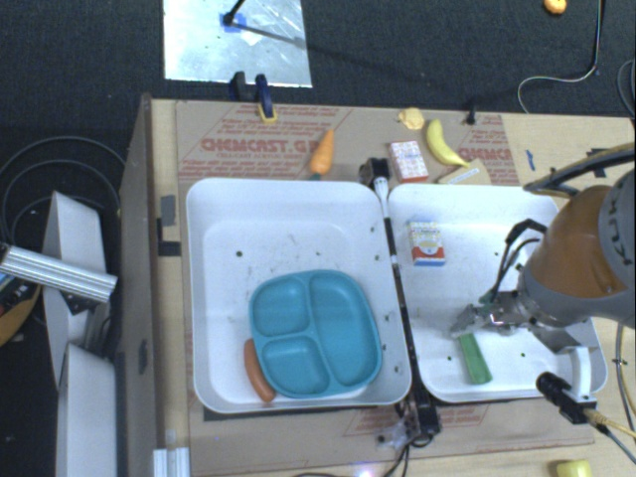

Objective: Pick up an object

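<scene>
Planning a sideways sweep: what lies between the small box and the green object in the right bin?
Only bare white bin floor lies between the small box and the green object in the camera view.

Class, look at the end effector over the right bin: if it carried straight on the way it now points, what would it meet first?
The end effector points down and leftward. Most likely it first meets the green object just beneath its tip, or the right bin floor beside it; depth is hard to judge from above.

Dark speckled carpet floor (79,58) around a cardboard-topped table (258,137), shiny foil sheet (237,28) on the floor behind it, black cable loops (40,167) left, thin cable (586,68) trailing top right.
</scene>
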Robot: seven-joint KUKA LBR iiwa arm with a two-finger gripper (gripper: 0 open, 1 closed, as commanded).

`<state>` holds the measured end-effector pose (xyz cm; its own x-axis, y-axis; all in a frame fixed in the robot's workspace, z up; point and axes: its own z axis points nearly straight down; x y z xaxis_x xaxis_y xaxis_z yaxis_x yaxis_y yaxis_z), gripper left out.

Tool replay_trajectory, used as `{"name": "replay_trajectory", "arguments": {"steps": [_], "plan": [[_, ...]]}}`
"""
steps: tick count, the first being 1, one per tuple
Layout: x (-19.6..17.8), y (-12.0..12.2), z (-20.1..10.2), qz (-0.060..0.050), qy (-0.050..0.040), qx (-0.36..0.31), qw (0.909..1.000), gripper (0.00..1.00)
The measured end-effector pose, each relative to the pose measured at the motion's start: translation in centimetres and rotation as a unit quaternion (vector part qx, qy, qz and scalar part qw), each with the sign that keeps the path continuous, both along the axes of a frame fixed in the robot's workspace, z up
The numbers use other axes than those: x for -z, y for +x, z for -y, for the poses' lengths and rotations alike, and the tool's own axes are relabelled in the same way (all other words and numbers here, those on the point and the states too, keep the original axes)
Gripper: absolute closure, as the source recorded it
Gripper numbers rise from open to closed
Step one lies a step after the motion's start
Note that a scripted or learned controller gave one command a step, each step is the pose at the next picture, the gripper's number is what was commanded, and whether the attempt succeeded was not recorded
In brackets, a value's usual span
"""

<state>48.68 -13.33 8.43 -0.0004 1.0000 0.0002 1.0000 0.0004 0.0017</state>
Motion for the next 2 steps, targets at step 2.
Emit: {"name": "replay_trajectory", "arguments": {"steps": [2], "plan": [[-12.9, 3.6, -9.4, 0.007, 0.0009, -0.007, 1.0000, 1.00]]}}
